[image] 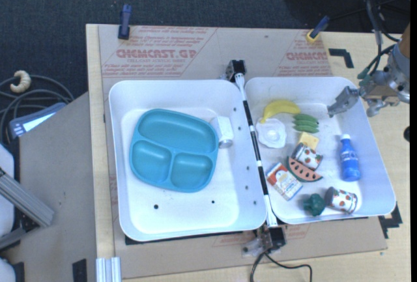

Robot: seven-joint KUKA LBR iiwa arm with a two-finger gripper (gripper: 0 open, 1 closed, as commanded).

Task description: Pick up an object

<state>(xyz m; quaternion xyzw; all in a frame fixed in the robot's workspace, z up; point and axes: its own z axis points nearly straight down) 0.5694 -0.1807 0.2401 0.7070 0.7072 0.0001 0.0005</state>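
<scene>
The right bin (384,170) holds the toys. A yellow banana (280,108) lies by a white fried egg (272,134), with a green pea pod (305,122) and a yellow cheese wedge (309,141) nearby. A watermelon slice (305,167) and a blue bottle (349,157) lie in the middle. Toward the front are a red-and-white carton (284,181), a green broccoli piece (314,204) and a patterned can (343,199). My gripper (357,105) hangs open over the bin's back right corner, above and beyond the bottle, with nothing between its fingers.
The left bin (124,196) bears a blue divided plate (174,149) and a small pale cylinder (225,133) beside the divider. A black-and-white rail (254,150) separates the bins. Cables (26,105) lie off the bench at the left.
</scene>
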